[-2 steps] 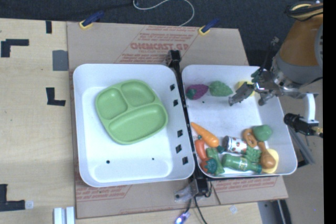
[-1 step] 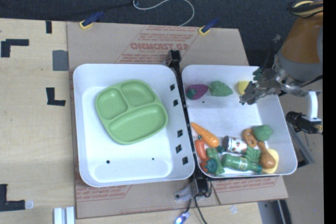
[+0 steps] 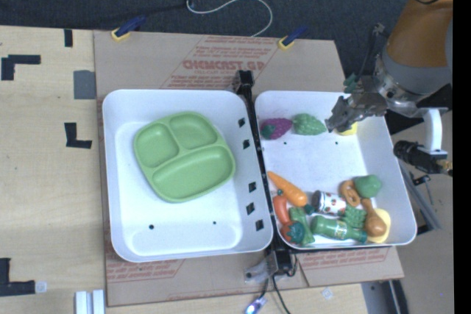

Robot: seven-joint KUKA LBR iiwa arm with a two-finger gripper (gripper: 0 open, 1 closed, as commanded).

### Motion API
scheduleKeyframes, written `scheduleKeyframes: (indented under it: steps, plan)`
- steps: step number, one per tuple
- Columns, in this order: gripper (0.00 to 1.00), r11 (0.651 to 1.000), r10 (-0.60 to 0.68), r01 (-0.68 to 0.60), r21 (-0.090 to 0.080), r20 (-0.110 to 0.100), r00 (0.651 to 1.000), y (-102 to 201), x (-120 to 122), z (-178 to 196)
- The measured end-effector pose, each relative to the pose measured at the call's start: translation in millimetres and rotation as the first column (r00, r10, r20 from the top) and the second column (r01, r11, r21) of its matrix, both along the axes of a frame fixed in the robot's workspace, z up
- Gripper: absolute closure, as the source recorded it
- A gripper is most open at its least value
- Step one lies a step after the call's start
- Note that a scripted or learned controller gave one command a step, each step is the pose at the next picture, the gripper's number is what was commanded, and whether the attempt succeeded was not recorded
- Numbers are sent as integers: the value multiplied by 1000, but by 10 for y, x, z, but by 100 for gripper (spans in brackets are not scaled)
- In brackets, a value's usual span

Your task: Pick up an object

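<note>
Our gripper (image 3: 343, 121) sits in the upper right of the frame, low over the back right corner of the right bin (image 3: 324, 158). We honestly can't tell how it's set from this angle, it's just a dark clump there. A small yellow thing (image 3: 349, 130) peeks out right under its tip, touching or nearly so, but we can't see anything actually gripped.

Closest pickable stuff: a green leafy vegetable (image 3: 309, 124) just to the left of the gripper, and a purple vegetable (image 3: 275, 128) further left, next to the divider between the bins. Both lie near the back wall of the right bin, apart from the gripper.

The rest of the toys are heaped along the lower edge of that bin, well apart from the gripper: an orange carrot (image 3: 288, 189), a little bottle with a white label (image 3: 331, 203), a green bottle (image 3: 335, 229) lying flat, a doughnut-looking piece (image 3: 350, 195), a green round piece (image 3: 368, 184), and a yellow-orange piece (image 3: 378, 223) at the lower right corner.

The left bin (image 3: 125, 180) holds a green divided plate (image 3: 184, 155), sitting flat toward its upper middle, with three sections and nothing on it.

Both bins rest on a cardboard sheet (image 3: 213, 62), and a white cable (image 3: 221, 7) loops across the dark floor at the top.
</note>
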State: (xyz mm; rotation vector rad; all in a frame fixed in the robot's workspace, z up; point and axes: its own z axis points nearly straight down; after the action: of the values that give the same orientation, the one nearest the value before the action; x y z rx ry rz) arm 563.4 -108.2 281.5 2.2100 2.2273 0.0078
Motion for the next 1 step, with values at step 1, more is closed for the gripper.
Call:
scheduleKeyframes:
  steps: [1]
  plan:
    - [100,1000,-1,1,1,0,1000,465,-774,966]
